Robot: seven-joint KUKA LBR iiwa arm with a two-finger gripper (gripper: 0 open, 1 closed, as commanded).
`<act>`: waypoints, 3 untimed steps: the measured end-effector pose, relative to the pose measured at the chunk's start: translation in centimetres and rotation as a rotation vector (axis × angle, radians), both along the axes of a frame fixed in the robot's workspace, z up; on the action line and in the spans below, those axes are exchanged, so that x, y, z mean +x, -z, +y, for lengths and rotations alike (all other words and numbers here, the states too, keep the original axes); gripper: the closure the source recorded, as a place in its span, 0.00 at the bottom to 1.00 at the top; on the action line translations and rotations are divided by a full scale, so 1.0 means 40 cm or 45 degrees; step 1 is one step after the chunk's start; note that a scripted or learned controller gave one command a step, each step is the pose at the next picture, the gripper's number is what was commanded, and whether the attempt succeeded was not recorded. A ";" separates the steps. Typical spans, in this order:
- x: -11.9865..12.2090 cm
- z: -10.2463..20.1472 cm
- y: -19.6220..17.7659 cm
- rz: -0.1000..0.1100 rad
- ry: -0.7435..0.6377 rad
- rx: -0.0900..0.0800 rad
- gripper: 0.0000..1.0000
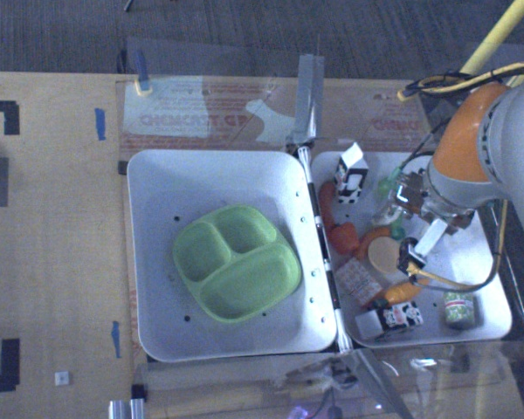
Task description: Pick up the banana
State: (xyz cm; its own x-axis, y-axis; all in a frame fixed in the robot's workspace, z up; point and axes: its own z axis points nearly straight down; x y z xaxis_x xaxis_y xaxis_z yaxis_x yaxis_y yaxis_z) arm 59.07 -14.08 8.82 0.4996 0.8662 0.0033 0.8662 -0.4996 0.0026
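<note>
My gripper [403, 197] hangs low over the middle of the right bin [493, 317], below the orange-banded wrist. It is among crowded items: a cow-patterned milk carton [350, 175] to its left, a green item [391, 182] right against it, and a pale tan disc [383, 254] just below. A red tomato-like piece [344, 237] lies near the bin's left wall. The arm hides what lies directly under it.
The left bin [148, 182] holds a green divided plate [237, 261]. In the right bin's front part lie an orange carrot-like piece [403, 292], a small cow-patterned box [400, 316], a green-topped can [459, 310] and a pink mesh pad [358, 279].
</note>
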 end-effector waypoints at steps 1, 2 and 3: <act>0.003 0.004 -0.025 -0.002 -0.004 0.002 1.00; 0.091 -0.045 -0.282 0.007 0.659 -0.002 1.00; 0.126 0.020 -0.257 0.009 0.940 -0.001 1.00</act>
